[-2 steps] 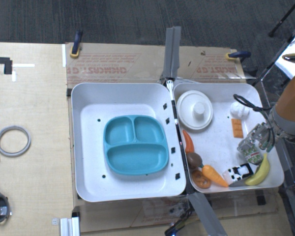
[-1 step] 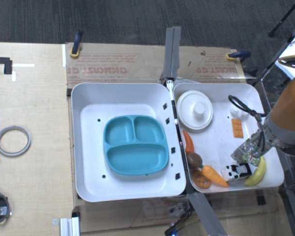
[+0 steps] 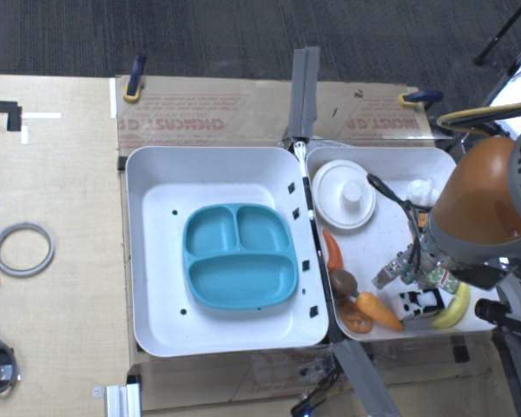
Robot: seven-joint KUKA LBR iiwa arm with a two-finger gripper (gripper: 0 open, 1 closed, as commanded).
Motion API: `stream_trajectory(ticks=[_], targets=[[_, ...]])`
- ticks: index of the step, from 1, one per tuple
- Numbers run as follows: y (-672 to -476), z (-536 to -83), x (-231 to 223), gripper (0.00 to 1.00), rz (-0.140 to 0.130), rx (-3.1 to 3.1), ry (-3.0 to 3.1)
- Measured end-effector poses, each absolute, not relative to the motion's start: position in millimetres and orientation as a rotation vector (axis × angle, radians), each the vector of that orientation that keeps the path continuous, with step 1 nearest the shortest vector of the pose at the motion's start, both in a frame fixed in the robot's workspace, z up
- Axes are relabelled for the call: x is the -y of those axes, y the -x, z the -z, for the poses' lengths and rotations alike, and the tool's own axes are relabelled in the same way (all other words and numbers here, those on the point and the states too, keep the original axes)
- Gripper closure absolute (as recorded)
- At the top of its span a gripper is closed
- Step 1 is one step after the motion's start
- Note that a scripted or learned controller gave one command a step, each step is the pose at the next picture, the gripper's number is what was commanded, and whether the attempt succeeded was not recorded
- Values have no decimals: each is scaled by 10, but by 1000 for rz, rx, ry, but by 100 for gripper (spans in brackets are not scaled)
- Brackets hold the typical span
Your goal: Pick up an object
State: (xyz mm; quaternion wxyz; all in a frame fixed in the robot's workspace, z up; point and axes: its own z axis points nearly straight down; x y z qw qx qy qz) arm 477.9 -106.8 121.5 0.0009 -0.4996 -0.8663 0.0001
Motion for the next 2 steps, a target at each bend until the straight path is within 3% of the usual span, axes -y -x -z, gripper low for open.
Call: stream_trajectory(ticks=[1,2], targets=[[-4780,-1000,1918,100,0,2900,1213],[-5321,-915,1473,100,0,2839,1349]])
